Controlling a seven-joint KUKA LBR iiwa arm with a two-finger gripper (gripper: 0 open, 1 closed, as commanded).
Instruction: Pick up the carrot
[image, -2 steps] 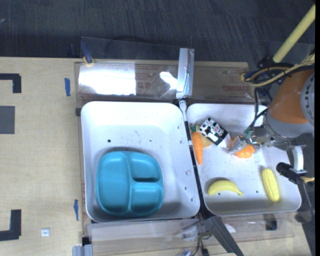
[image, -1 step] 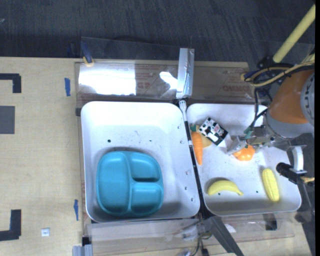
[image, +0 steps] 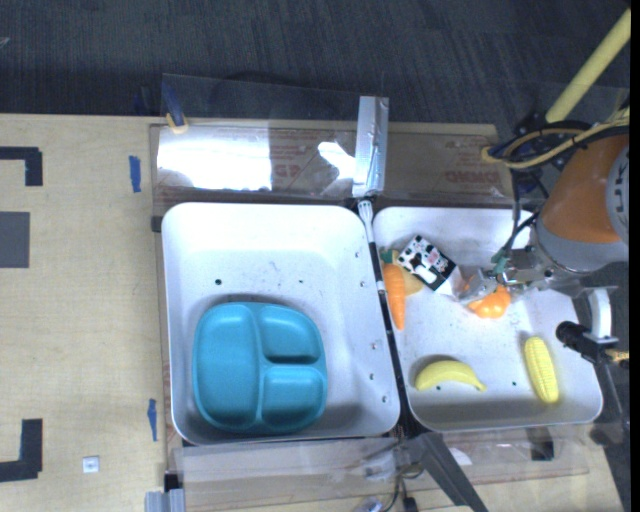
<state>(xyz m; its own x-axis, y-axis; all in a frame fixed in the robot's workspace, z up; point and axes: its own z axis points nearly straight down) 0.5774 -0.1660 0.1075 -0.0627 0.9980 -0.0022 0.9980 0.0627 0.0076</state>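
The carrot (image: 396, 295) is orange and lies lengthwise against the left wall of the right bin (image: 470, 410). My gripper (image: 487, 283) hangs low over the middle of that bin, well to the right of the carrot and apart from it. A small round orange item (image: 491, 305) sits directly under the gripper, touching or nearly touching it. The arm's orange band (image: 590, 195) rises at the right.
A black-and-white toy (image: 426, 262) lies just right of the carrot's top. A banana (image: 448, 376) and a corn cob (image: 541, 368) rest near the right bin's front. A blue divided plate (image: 258, 365) sits in the left bin (image: 200, 240).
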